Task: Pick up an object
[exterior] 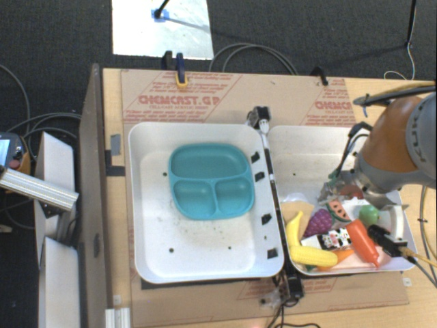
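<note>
Cardboard printed "CHEMCAST GP" in red covers the tabletop under two white bins. Left bin holds a teal divided plate. Right bin holds toy food: banana, corn, grapes, carrot. Robot arm reaches over them; whether its jaws are apart or together cannot be told.

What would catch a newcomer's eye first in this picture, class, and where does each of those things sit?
First, the teal divided plate lying alone in the left bin. Next, the bright heap of toy food in the right bin's near corner: a banana, a corn cob, purple grapes and a carrot. Then the grey arm with its orange band, reaching in from the right above that heap.
</note>
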Tool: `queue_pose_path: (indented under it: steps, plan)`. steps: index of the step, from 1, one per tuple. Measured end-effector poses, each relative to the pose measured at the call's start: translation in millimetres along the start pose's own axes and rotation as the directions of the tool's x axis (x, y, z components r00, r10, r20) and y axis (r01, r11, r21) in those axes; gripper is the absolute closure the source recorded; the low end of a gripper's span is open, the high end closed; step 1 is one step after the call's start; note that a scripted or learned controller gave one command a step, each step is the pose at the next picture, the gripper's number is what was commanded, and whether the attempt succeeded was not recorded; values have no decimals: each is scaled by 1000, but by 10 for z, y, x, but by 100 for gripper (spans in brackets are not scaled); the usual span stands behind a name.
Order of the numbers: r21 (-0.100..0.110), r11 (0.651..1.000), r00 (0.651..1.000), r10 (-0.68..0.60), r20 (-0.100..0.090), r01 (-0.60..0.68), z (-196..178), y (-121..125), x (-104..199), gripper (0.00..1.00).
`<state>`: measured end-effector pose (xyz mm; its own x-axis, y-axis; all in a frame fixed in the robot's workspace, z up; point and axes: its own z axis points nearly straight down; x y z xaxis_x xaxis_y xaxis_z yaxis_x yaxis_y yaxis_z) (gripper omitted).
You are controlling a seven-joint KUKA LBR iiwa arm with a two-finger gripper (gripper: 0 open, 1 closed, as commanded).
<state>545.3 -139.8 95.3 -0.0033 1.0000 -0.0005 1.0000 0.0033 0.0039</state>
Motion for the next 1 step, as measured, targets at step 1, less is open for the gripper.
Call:
queue_pose_path:
  steps: [1]
  plan:
    - [-9, 1000, 1000, -12, -4, 12, -1001, 260, 1019, 100]
